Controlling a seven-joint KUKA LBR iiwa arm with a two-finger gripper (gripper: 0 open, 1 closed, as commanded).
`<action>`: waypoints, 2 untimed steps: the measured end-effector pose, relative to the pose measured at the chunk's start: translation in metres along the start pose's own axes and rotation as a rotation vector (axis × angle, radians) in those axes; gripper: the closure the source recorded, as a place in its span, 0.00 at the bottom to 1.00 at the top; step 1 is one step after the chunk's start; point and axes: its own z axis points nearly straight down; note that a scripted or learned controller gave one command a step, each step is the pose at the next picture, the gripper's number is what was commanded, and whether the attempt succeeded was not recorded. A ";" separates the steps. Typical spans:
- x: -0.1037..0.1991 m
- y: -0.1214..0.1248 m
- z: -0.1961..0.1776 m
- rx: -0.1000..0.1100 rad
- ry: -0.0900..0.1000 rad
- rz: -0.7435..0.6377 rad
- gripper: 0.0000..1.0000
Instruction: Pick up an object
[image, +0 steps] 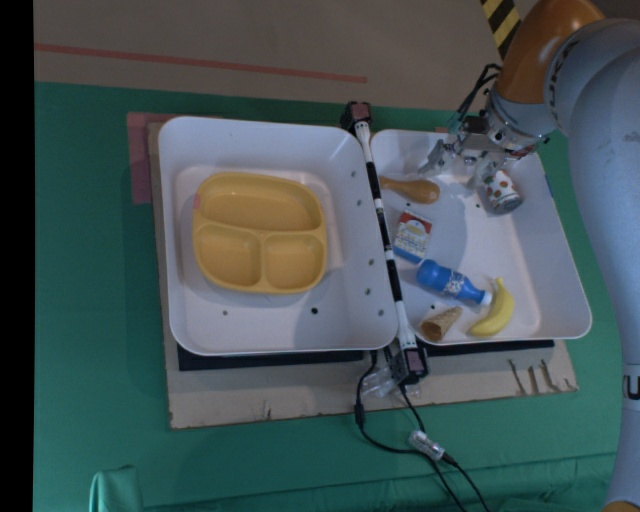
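Two white bins on green-covered bench. Left bin (190, 310): one yellow divided tray (260, 232). Right bin (560, 300): six items, namely drumstick (410, 188), carton (413, 237), blue bottle (450, 282), cone (440, 322), banana (495, 310), and can (498, 192) at far edge beneath the gripper (470, 158). Finger opening: cannot tell.

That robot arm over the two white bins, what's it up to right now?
The grey arm reaches in from the right, its gripper low over the far end of the right bin, close to a small spotted can and a toy drumstick. Nothing is visibly between its fingers. A snack box, blue bottle, ice cream cone and banana lie nearer. The left bin holds a yellow divided tray.
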 end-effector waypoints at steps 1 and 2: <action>0.000 0.000 0.000 0.000 0.000 -0.001 0.00; 0.000 0.000 0.000 0.000 0.000 -0.001 0.00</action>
